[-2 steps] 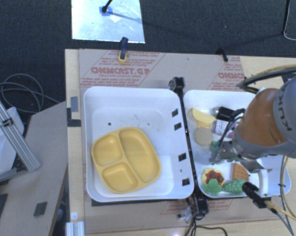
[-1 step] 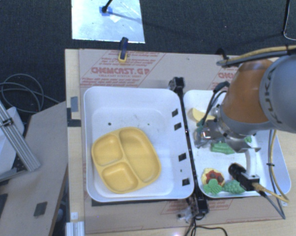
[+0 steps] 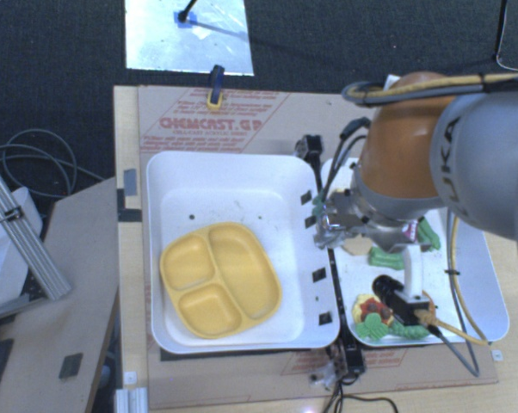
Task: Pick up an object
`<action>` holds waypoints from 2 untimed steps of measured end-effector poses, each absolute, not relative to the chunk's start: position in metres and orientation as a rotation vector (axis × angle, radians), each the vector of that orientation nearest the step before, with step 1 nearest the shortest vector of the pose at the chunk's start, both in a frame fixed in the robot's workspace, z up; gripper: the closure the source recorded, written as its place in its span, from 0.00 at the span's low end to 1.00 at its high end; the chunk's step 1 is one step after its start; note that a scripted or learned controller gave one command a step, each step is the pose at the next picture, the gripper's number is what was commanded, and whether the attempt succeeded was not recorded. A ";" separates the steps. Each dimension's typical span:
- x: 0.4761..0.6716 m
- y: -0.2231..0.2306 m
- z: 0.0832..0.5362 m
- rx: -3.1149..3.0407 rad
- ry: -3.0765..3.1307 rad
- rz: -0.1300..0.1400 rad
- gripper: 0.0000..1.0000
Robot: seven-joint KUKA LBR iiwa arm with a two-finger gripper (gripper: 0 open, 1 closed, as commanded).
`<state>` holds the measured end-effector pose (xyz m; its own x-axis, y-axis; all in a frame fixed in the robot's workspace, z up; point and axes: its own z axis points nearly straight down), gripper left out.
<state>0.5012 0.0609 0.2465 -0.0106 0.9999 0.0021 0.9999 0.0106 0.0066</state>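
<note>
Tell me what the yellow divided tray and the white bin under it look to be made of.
The yellow tray looks like moulded plastic, matte to slightly satin: one even colour, rounded rims, three soft-edged compartments. The left bin also looks like plastic, white and smooth, with rounded corners and a faint sheen; thin formed sheet is my guess, though coated metal cannot be ruled out.

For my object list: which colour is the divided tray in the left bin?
Yellow; the tray shows plainly in the camera view.
</note>
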 end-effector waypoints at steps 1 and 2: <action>0.486 0.094 0.234 2.214 2.231 0.002 1.00; 0.486 0.104 0.199 2.217 2.229 -0.003 1.00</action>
